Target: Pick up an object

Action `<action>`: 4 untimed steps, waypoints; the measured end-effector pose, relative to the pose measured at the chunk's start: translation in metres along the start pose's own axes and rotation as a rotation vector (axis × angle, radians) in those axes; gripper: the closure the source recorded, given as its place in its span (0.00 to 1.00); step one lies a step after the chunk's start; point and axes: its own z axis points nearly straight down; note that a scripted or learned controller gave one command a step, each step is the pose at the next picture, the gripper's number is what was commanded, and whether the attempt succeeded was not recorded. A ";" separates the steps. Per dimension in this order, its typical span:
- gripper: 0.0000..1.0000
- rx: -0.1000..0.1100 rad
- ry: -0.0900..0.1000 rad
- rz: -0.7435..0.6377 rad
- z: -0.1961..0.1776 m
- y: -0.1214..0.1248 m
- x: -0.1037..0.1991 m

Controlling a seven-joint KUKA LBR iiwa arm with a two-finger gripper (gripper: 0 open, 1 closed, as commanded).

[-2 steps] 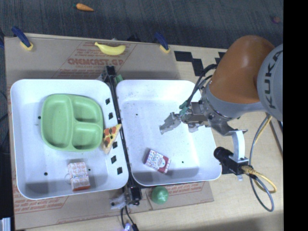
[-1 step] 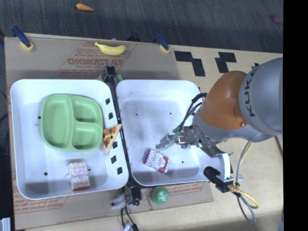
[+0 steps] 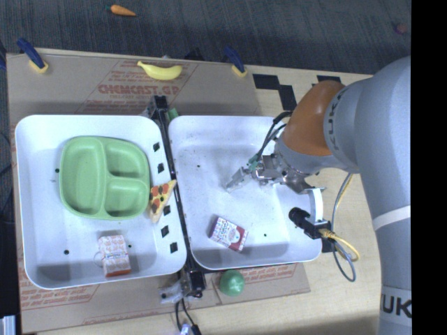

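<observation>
The camera view looks down at a slant on the bench, and nearest to us, on the cardboard (image 3: 265, 274) in front of the bins, we see a green ball (image 3: 232, 282) just below the right bin's front rim. Inside the right bin (image 3: 209, 135), near its front wall, lies a small red and white carton (image 3: 228, 233), flat on the floor and well apart from everything else in that bin. Across the divider, the left bin (image 3: 35, 187) holds a tan packet (image 3: 114, 254) near its front edge, then a pizza slice toy (image 3: 160, 198) touching the right rim of a green divided plate (image 3: 105, 177) that fills the bin's middle. Back in the right bin, the gripper (image 3: 236, 181) hangs over the floor at about mid-depth, up and to the right of the carton and not touching it; its fingers point left and look close together, with nothing between them as far as we can make out, though the blur there leaves us unsure. The grey arm (image 3: 370, 131) with its orange band (image 3: 311, 124) comes in from the right. Farther off, a yellow banana (image 3: 160, 69) lies on the cardboard behind the bins, with blue clamps (image 3: 32, 54) at the board's back edge, and an orange carrot toy (image 3: 123, 10) rests on the dark floor beyond.
</observation>
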 end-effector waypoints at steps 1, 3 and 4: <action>0.00 -0.004 -0.001 0.002 -0.109 0.013 -0.024; 1.00 -0.001 0.000 -0.005 -0.012 0.059 -0.023; 0.00 -0.001 0.000 -0.005 -0.011 0.059 -0.023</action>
